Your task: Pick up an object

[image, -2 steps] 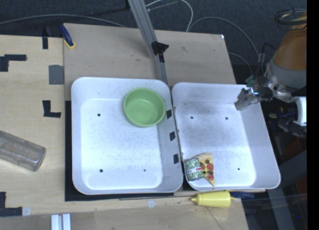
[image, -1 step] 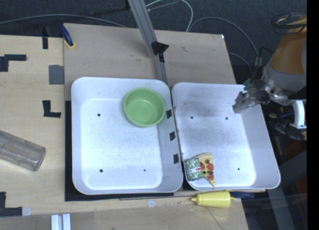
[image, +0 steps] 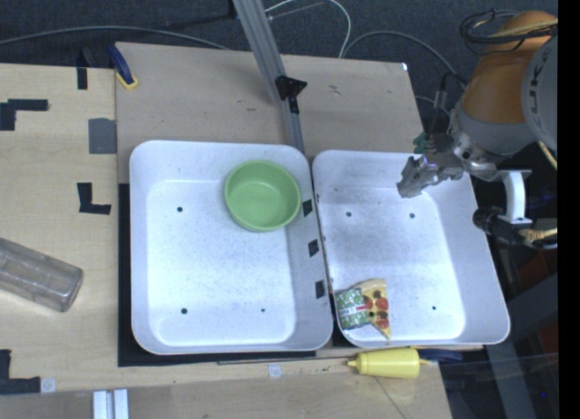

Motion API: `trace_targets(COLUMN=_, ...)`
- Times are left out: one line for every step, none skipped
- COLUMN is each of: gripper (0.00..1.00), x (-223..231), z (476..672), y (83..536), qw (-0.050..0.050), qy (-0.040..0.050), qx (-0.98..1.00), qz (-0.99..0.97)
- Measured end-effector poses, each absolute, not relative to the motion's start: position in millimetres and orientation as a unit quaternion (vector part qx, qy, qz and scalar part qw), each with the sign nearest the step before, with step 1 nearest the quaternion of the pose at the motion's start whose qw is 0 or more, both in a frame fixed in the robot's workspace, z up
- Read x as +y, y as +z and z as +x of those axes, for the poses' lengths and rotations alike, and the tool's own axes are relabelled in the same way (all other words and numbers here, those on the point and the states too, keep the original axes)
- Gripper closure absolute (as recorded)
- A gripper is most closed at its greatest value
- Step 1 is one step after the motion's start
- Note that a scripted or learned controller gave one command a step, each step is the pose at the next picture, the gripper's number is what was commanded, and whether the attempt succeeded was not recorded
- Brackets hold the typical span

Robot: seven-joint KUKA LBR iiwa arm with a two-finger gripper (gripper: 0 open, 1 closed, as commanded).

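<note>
No writing, brand, number or sign can be read anywhere; the printed packet [image: 363,306] at about five o'clock, in the right bin [image: 471,263], shows a colourful red and green pattern, but its print is too small to make out

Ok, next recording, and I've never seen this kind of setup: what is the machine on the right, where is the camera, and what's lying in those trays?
One camera looks down at a slant on a bench. The grey and orange shape is a robot arm; its gripper hangs over the right bin's far edge, with nothing visibly between its fingers. That bin holds a small colourful packet at its near left corner. The left bin holds a green bowl. A yellow bottle lies on the bench in front of the bins, a clear plastic container far left.
</note>
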State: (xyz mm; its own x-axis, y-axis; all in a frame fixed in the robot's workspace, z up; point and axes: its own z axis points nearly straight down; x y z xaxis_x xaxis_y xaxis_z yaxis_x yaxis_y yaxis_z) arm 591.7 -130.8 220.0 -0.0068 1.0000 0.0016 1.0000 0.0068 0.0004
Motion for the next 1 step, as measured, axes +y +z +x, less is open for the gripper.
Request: trace_targets(gripper=1.00, x=-78.5, z=601.3, y=210.4, qw=0.001, qy=0.0003, qx=-0.709, qz=-0.705)
